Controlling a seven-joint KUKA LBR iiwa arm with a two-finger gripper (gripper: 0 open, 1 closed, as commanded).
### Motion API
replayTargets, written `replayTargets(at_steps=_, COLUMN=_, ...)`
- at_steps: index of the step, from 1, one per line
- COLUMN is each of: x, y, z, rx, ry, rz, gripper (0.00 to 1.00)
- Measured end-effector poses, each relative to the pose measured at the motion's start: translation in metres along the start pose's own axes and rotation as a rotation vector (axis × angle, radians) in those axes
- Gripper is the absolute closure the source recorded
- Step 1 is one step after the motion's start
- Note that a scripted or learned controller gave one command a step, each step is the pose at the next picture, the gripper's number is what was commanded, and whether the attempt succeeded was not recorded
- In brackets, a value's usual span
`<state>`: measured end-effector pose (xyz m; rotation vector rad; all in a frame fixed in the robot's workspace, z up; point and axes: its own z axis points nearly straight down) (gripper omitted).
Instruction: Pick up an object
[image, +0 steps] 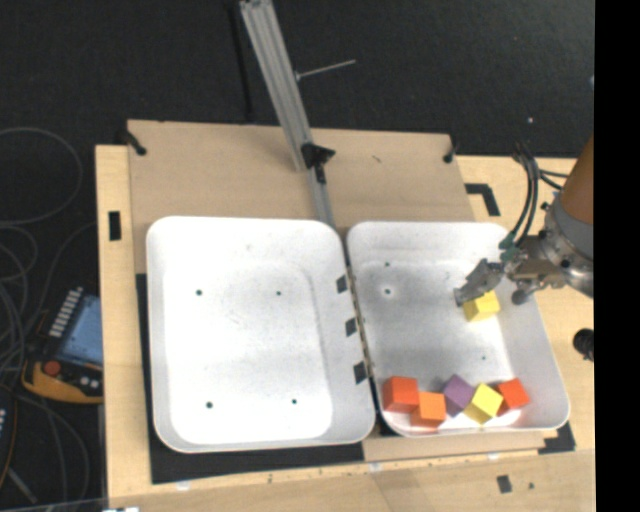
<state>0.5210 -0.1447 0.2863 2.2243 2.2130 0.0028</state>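
Note:
My gripper (497, 291) hangs over the right bin (420, 250), near its right wall, with its fingers spread apart. A yellow cube (481, 306) lies tilted just below the left finger (471, 290), touching or nearly touching it, and is not clamped between the two fingers. Along the right bin's front edge sit an orange-red cube (401, 391), an orange cube (431, 406), a purple cube (457, 393), a second yellow cube (486, 402) and a red cube (512, 393).
The left bin (245, 330) stands beside the right one, with small clips on the divider between them. A slanted metal rail (290, 110) rises from the back of the bench. Cables and a handheld pendant (70, 345) lie off the bench's left side.

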Motion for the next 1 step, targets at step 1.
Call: replayTargets(at_steps=1, x=-0.0597, y=0.0330, z=0.1549, rx=0.009, ry=0.000, rz=-0.003, gripper=0.00)
